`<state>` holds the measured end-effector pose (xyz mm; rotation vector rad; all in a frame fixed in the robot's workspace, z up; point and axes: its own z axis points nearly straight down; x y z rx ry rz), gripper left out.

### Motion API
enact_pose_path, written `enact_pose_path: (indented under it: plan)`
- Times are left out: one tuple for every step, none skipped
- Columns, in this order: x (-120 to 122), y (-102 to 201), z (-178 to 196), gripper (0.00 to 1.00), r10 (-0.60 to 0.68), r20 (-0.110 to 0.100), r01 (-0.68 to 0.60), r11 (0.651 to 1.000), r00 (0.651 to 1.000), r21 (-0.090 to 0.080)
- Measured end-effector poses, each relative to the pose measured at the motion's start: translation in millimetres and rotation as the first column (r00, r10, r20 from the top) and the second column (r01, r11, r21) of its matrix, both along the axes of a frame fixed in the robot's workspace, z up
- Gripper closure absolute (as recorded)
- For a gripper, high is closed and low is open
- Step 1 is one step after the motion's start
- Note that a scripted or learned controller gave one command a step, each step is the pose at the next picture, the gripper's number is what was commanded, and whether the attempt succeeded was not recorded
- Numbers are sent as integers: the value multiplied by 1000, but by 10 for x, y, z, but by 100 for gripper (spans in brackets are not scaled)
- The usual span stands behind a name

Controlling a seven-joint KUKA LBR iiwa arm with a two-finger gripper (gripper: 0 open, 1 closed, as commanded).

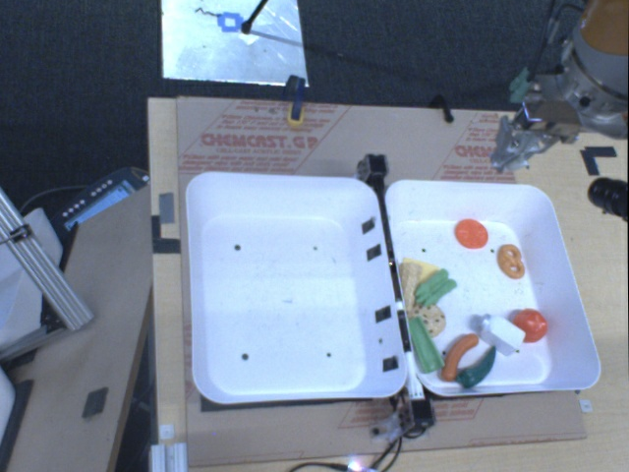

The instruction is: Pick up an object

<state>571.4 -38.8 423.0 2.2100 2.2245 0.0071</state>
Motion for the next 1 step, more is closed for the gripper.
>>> enact_pose_path:
  plan:
    - [396,-279,72,100,-7,-2,7,1000,1000,-2]
